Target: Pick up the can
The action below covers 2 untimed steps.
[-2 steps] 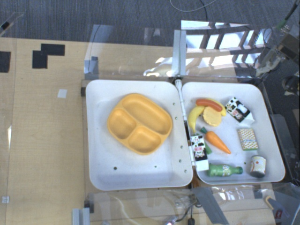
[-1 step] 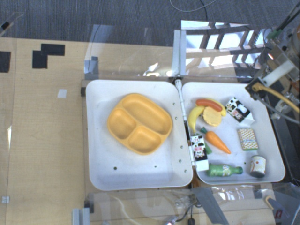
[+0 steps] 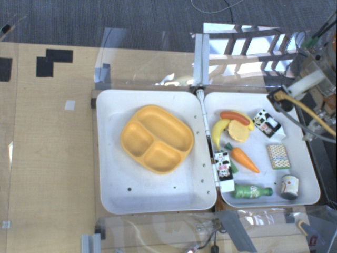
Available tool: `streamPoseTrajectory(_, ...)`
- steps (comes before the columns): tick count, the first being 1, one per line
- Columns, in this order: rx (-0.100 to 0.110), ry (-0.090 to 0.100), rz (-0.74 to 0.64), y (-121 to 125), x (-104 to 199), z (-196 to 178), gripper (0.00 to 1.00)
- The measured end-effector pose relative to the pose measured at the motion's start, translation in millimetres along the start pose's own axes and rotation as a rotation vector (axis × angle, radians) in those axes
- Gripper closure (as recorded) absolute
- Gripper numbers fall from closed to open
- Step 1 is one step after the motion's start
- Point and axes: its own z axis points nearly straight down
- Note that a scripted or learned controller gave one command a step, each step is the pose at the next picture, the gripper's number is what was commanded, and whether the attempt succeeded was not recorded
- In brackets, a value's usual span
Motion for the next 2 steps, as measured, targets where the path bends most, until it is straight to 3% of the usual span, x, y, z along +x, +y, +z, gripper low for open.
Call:
streamPoseTrajectory(1, 0.001, 0.002, 0.161, -81, 67, 0, 0.00)
streamPoseTrajectory(2, -0.001, 0.006, 0.160, -81, 68, -12, 1.00)
